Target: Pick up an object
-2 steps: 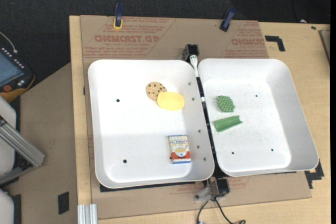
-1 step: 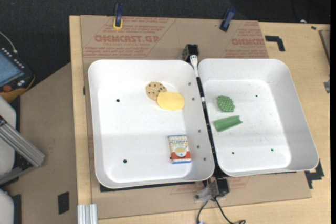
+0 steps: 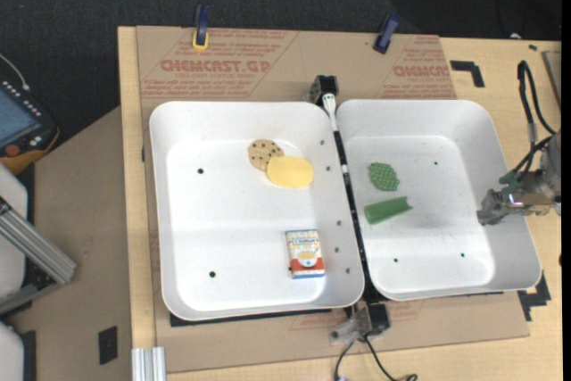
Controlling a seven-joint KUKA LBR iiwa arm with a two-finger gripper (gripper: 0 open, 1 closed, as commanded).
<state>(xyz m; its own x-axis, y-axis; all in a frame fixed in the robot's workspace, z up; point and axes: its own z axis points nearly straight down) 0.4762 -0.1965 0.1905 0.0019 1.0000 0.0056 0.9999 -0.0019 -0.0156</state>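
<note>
In the left bin (image 3: 178, 219) lie a brown cookie (image 3: 264, 153), a yellow round piece (image 3: 291, 172) touching it, and a small printed box (image 3: 305, 253) near the front. The right bin (image 3: 446, 272) holds a green dotted round piece (image 3: 384, 176) and a green flat strip (image 3: 387, 210) just below it. My gripper (image 3: 501, 205) is at the right bin's right rim, well to the right of the green strip, and nothing is visibly held in it.
Both bins rest on a cardboard sheet (image 3: 232, 58) held by blue clips (image 3: 202, 24) at the back. Black clamps (image 3: 323, 90) join the bins at the back and front of the middle seam. Cables hang at the right edge (image 3: 532, 116).
</note>
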